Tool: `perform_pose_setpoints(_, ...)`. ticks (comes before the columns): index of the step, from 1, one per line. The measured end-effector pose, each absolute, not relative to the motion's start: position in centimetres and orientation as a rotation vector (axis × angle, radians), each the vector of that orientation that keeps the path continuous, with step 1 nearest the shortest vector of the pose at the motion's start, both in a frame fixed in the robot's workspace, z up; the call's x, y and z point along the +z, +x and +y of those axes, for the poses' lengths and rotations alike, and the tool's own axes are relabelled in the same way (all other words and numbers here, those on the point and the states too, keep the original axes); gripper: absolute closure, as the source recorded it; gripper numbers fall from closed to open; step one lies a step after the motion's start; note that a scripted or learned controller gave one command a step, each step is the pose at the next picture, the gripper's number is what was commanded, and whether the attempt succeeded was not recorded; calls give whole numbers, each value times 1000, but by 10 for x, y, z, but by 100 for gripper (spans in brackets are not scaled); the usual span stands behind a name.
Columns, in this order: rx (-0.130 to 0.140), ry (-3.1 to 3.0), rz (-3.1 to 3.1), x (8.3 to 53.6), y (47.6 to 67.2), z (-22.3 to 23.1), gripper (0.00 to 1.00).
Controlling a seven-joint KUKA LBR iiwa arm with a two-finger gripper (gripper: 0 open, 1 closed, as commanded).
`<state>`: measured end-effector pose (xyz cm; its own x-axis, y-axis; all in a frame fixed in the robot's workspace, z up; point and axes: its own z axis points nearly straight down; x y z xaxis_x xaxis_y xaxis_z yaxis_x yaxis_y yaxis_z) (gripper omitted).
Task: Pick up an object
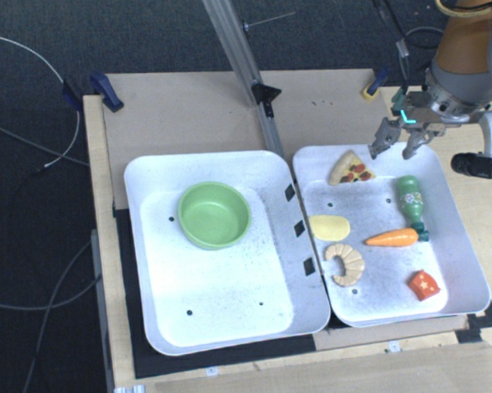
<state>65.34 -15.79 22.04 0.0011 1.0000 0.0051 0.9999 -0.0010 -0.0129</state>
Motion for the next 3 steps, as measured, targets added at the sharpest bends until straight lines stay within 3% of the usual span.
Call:
perform_pose_setpoints(1, 1, -2217, -2216, 225, 655, -158, 0)
perform_pose_setpoints(3, 10, -2214, -2211, 100, 649, -164, 0)
